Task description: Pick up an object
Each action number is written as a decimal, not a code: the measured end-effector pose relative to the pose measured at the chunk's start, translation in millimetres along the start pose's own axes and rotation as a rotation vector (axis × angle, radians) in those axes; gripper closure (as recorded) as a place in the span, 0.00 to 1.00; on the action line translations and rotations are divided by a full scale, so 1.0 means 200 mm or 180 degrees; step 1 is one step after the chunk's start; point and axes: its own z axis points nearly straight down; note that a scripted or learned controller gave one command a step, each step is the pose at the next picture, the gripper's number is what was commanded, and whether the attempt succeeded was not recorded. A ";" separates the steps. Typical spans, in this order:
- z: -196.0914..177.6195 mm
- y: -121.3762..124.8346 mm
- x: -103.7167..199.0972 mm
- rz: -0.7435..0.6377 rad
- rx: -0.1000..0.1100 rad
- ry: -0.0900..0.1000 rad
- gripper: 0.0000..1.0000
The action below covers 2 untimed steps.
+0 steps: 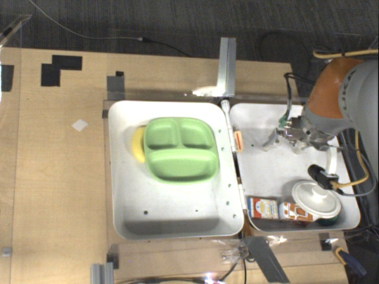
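The pincer [278, 136] hangs over the right bin [260, 176], toward its far side, with its fingers spread apart and nothing between them. Nearer than the pincer, against the same bin's near wall, lie a small carton [277, 209] and, touching its right end, a white lidded bowl [315, 201]. Left of the right bin, the left bin [172, 218] holds a green divided plate [179, 148] with something yellow [137, 145] tucked under its left edge.

yellow object [137, 145]: mostly hidden under green tray [180, 148]
carton [278, 209]: partly covered by white lidded bowl [316, 200]
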 end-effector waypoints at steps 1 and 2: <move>-0.07 0.01 0.00 -0.0011 -0.0026 -0.0006 1.00; -0.68 -0.26 0.14 0.0811 0.0004 0.0003 1.00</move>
